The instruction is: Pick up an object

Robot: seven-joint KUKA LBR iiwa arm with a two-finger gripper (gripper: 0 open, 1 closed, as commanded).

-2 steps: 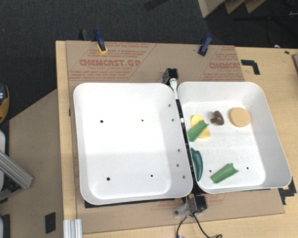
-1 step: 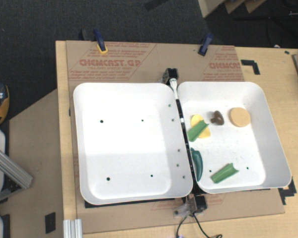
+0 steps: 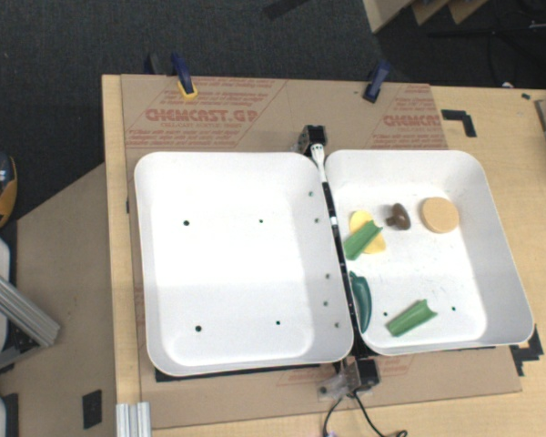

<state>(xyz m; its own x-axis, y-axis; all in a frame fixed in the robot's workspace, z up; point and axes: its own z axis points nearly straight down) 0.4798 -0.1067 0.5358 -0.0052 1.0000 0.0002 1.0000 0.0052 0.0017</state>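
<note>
Nothing is being lifted yet: the tan disc, brown lump, yellow piece and green pieces are all lying in the right bin, centre-right of frame. The gripper's state I cannot tell.

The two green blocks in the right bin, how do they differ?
The upper green block lies across a yellow piece, near the divider; the lower green block lies alone on bare bin floor, nearer the front edge. The upper block tilts more steeply than the lower one. Both are green, oblong and in the right bin.
</note>
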